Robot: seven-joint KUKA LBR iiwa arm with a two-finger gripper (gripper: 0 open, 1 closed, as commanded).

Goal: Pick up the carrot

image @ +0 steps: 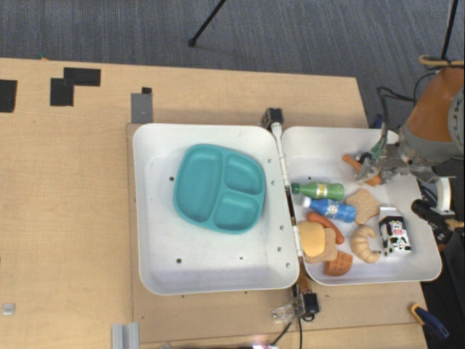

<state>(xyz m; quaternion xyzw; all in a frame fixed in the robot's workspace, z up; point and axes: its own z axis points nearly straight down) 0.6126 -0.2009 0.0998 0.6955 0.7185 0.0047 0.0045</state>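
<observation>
The carrot (352, 163) is a small orange piece lying near the far side of the right bin (421, 271). My gripper (370, 171) is down in that bin, directly right of the carrot and touching or almost touching its right end. The grey arm with its orange band (436, 115) comes in from the right above it. The gripper's body hides whatever part of the carrot lies under it.
Closer to the camera in the right bin lie a green bottle (320, 190), a blue bottle (334, 210), a toast slice (363, 204), a croissant (365, 244), a black-and-white carton (394, 236), a red sausage (325, 222) and a yellow item (312, 240). The left bin (156, 267) holds a teal divided plate (219, 187).
</observation>
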